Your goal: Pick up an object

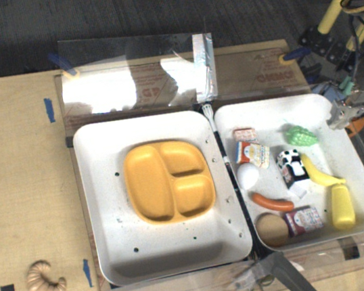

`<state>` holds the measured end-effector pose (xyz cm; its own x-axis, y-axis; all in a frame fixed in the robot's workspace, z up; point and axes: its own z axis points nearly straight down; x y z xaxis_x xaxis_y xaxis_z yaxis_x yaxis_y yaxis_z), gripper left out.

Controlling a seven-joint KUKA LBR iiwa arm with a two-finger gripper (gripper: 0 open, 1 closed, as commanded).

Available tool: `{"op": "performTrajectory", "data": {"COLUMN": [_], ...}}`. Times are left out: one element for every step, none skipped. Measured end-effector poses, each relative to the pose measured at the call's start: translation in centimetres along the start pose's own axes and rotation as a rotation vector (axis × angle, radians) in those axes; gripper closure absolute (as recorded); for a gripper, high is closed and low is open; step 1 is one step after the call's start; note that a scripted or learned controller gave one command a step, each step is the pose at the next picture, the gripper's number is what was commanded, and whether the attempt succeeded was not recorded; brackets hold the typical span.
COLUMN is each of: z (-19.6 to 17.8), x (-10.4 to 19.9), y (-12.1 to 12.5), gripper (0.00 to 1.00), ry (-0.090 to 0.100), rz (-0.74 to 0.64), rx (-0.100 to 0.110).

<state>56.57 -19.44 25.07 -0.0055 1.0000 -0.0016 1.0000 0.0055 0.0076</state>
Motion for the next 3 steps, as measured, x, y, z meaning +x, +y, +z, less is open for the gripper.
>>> {"op": "performTrajectory", "data": {"z": [0.1, 9.6, 16.3], "x": [0.0, 4.4, 6.9], "y": [0.0, -6.8, -3.2], "gripper": [0.00, 0.00, 0.00], "ry": [0.000, 0.004, 0.000], "rz": [0.000, 0.067, 0.127], "rx": [0.001, 0.018, 0.001]}}
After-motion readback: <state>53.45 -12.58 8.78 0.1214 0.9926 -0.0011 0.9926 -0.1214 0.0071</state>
